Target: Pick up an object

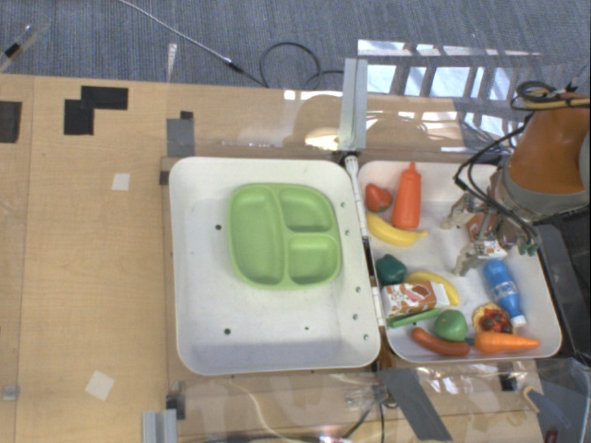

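The right bin [551, 338] holds several toy foods. An orange bottle [407, 197] stands at the back beside a red piece [378, 197] and a yellow banana [395, 233]. A blue bottle [504, 289] lies near the right wall. My gripper [464, 240] hangs over the bin's right middle, just left of and above the blue bottle's cap. It is open, and only bare bin floor shows between its fingers. The arm's orange band [552, 150] rises behind it.
At the front of the right bin lie a dark green pepper [391, 268], a snack box [411, 296], a green fruit [451, 324], a red sausage [440, 341] and a carrot [504, 342]. In the left bin [199, 330] is a green divided plate [283, 233].
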You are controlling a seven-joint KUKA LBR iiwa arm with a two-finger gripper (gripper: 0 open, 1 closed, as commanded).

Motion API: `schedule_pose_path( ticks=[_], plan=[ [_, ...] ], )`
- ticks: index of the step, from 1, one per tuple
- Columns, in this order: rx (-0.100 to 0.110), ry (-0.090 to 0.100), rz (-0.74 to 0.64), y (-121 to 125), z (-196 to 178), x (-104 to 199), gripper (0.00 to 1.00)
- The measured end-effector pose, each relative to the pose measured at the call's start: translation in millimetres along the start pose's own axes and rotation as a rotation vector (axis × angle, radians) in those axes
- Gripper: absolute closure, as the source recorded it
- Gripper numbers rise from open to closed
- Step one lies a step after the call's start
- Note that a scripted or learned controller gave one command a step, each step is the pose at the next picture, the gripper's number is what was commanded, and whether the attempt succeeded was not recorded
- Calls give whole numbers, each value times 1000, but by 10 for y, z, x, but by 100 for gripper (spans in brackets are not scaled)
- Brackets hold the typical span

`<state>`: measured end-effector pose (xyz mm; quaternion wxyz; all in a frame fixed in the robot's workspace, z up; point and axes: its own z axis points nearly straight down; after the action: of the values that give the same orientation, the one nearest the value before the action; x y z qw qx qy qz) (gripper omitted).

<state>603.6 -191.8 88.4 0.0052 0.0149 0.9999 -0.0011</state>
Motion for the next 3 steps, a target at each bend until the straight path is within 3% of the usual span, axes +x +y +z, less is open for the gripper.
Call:
schedule_pose_path(
  ticks=[1, 2, 3],
  plan=[
    [-1, 0, -173, -138, 1, 59, 0],
    [-1, -1, -163, -131, -2, 154, 0],
    [0, -2, -293, -117, 1, -28, 0]
  ],
)
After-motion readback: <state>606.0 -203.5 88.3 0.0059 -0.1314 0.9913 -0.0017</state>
